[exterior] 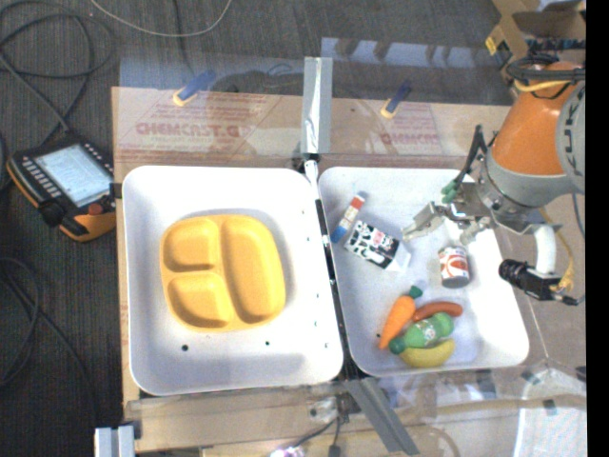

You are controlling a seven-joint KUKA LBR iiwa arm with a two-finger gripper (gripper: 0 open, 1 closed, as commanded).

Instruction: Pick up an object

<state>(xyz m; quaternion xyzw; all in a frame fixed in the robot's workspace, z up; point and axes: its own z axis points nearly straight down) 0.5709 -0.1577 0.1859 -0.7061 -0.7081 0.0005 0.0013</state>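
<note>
My gripper [445,230] hangs over the back right part of the right bin [495,346], open, with nothing between its fingers. A small red and white can [455,266] stands just below it, apart from the fingertips. Left of the gripper lie a black and white box [373,244] and a white tube with a red cap [349,215]. At the bin's front sit a carrot [400,319], a red sausage-shaped piece [440,309], a green bottle [427,331] and a banana [428,353], bunched together.
The left bin [143,350] holds a yellow divided tray [224,269]. A metal divider rail [315,112] runs between the bins at the back. A handheld pendant [67,184] lies off the bench at the left.
</note>
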